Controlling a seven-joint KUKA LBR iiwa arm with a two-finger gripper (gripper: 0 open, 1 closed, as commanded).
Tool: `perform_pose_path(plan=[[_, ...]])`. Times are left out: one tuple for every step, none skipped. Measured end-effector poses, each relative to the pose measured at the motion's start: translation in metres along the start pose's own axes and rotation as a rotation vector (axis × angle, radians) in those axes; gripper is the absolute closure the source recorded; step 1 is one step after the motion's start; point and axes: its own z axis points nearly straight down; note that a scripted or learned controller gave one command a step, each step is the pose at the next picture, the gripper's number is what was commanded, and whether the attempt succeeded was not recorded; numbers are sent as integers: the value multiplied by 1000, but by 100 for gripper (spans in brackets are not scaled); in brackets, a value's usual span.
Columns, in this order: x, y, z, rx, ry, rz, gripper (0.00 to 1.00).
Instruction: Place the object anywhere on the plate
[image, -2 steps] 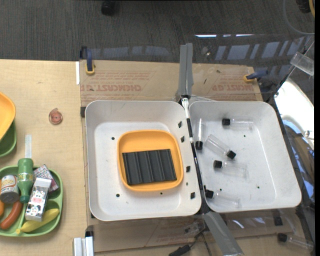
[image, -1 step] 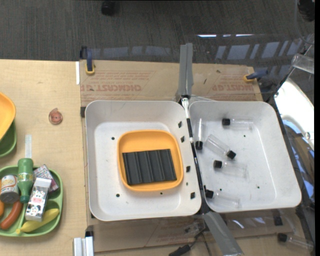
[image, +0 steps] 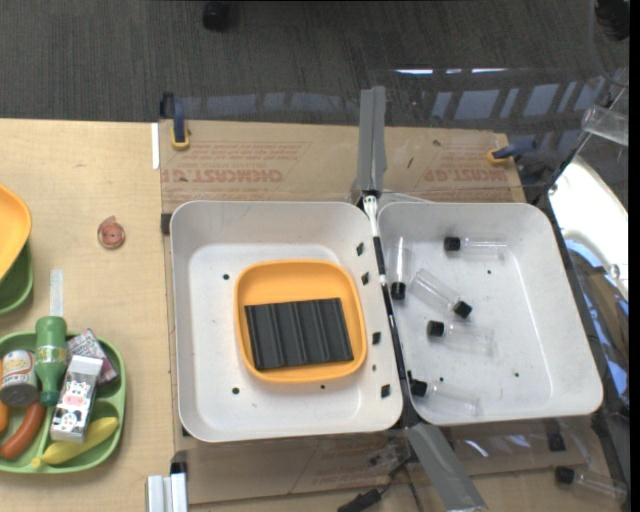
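On the desk (image: 90, 180), two white bins sit side by side. The left bin (image: 200, 400) holds an orange plate (image: 300, 282) near its middle, and a dark ribbed block (image: 300, 333) lies flat on that plate, covering most of it. The right bin (image: 560, 340) holds several clear tubes with black caps, scattered apart: one at the far side (image: 472, 243), one along the left wall (image: 396, 270), one near the middle (image: 442, 297), one just nearer (image: 460, 335) and one at the near left corner (image: 440, 397). At the far left, a green tray (image: 105, 440) carries toy food.
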Motion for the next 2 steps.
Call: perform_pose_path(plan=[[0,0,0,0,0,0,100],[0,0,-1,0,1,0,100]])
